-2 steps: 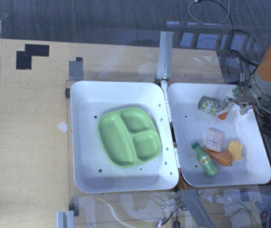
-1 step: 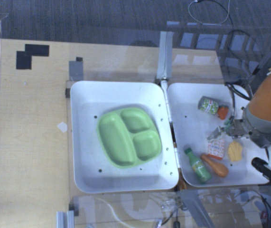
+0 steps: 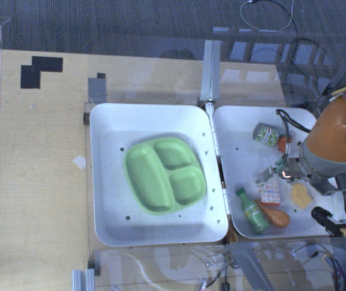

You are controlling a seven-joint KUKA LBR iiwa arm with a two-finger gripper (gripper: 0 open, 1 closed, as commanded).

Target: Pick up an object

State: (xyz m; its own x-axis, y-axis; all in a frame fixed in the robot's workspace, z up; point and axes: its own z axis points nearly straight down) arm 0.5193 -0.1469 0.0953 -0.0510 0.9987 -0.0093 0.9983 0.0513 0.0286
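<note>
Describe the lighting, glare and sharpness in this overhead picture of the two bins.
Camera view: even, soft lighting, with faint shadows beside the green divided plate; pale reflections streak the bench along the left edge and near the top of the right bin; the small items, like the green bottle, look slightly soft, and the end effector is blurred.

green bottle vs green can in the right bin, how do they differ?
The green bottle is long and narrow with a darker cap; the green can is short and stubby with a pale label. The bottle lies at the bin's near edge, touching an orange-brown item; the can lies toward the far side, apart from it. Both are green, lying on their sides in the right bin.
</note>
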